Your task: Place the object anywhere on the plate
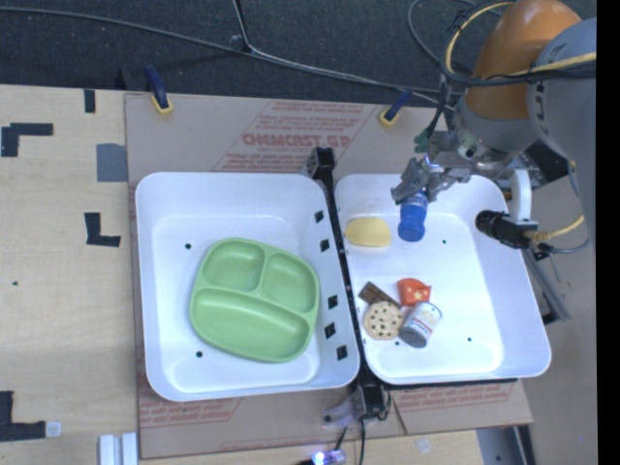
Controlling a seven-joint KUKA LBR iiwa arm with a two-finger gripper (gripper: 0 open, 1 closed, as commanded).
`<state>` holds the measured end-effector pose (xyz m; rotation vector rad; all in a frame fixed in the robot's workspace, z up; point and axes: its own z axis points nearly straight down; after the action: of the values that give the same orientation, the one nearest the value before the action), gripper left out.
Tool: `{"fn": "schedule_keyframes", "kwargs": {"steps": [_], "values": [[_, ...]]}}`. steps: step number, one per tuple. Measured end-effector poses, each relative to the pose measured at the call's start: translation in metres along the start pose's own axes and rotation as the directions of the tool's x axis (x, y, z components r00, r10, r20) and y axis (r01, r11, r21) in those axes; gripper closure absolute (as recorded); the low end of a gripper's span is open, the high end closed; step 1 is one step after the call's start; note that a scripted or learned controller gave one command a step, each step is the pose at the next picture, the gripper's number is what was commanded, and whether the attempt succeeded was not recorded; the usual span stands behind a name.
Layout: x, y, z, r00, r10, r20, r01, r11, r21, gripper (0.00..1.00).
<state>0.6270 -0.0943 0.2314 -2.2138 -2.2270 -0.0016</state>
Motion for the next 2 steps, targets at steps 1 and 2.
{"fn": "schedule_keyframes", "kwargs": {"steps": [1,2], "values": [[0.041,-0.015,0.006,1.000,0.002,0.001,-0.002,1.000,0.003,1.00],[0.094,-0.032,-0.003,1.000,0.000,0.001,0.000,1.000,0.002,1.00]]}}
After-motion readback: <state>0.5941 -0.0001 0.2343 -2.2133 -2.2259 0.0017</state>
